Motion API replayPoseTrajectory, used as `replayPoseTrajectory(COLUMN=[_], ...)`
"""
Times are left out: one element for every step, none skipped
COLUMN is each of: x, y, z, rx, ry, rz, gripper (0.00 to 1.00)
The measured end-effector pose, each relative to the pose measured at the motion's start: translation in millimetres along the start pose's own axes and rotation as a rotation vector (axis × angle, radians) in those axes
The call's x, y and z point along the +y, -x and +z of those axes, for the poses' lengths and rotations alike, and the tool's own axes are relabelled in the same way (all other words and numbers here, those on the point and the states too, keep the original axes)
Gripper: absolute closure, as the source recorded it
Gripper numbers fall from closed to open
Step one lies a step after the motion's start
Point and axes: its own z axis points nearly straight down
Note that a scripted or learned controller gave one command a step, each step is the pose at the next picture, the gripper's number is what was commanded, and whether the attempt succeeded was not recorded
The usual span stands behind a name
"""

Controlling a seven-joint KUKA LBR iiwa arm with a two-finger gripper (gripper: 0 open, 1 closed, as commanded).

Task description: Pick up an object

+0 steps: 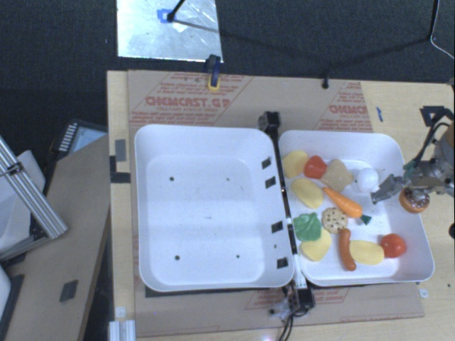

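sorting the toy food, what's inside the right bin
The right bin holds a carrot, sausage, two tomatoes, cookie, green leaf and yellow pieces. The gripper covers part of its right side.

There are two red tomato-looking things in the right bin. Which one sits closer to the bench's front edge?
The red tomato in the bin's lower right corner, beside a yellow piece. The other red one lies up near the bin's far side, among the yellow pieces there.

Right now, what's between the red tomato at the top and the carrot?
In the camera view, a pale beige lumpy toy sits between the red tomato and the carrot, beside the tomato and just above the carrot's top end.
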Motion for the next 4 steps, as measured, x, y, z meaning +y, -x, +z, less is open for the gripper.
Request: replayPoseTrajectory(x=[35.9, 35.9, 4.2, 3.0], y=[-80.3, -73.9, -66.1, -65.7], z=[80.7, 65.5, 98.1, 89.2], rx=[0.005, 0.001, -0.001, 0.000], ry=[-0.004, 0.002, 0.005, 0.003], rz=[-0.009, -0.002, -0.003, -0.002], gripper=[0.00, 1.00, 1.00, 1.00])
